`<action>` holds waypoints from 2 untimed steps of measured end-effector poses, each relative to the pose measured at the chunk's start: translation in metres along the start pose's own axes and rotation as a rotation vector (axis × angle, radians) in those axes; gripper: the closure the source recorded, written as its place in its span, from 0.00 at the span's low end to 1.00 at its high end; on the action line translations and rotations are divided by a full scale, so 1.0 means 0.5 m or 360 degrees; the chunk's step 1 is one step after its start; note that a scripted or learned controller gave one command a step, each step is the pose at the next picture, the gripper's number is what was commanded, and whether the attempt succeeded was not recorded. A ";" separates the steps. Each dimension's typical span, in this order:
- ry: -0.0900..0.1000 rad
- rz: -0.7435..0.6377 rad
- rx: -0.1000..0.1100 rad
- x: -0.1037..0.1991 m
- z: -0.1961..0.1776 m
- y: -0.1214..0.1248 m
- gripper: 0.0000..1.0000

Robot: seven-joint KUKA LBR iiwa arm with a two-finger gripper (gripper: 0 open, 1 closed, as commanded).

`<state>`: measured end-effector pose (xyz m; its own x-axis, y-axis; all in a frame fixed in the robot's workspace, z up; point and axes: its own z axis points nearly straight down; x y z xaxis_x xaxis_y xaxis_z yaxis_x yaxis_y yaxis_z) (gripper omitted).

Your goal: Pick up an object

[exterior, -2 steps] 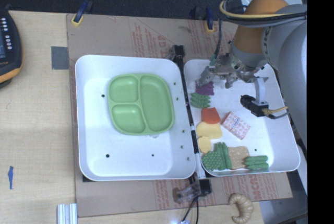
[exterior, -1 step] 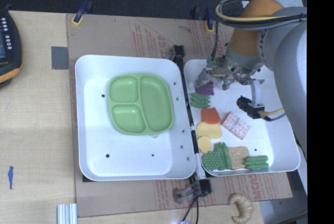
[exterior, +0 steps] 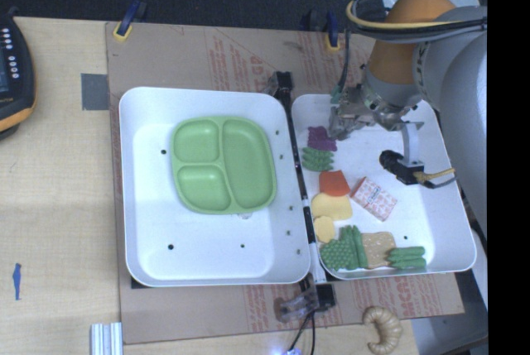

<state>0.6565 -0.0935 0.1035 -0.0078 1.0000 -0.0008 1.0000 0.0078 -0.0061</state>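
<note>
My gripper [exterior: 341,128] hangs over the far left part of the right bin [exterior: 439,204], just right of a purple toy piece [exterior: 320,137]. Nothing shows between its fingers. Below the purple piece lie a green leafy piece [exterior: 315,158], an orange-red piece [exterior: 334,182], a yellow piece [exterior: 333,206] and a smaller yellow one [exterior: 324,228]. A pink-and-white packet [exterior: 373,198] lies mid-bin. At the near edge sit a green bundle [exterior: 346,249], a tan slice [exterior: 378,247] and a green pod [exterior: 407,257].
The left bin [exterior: 141,204] holds a green divided plate [exterior: 224,164]. A tan croissant-shaped toy [exterior: 384,327] lies on the cardboard outside the bins, near the front. A handheld pendant [exterior: 12,68] rests at the bench's left edge.
</note>
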 end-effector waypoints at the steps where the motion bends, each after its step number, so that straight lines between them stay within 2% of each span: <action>1: 0.0000 -0.0001 0.0001 0.000 0.001 0.000 0.00; 2: 0.0000 0.0009 -0.0001 -0.016 0.024 -0.001 0.00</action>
<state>0.6560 -0.1013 0.0917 -0.0024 1.0000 -0.0010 1.0000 0.0024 -0.0053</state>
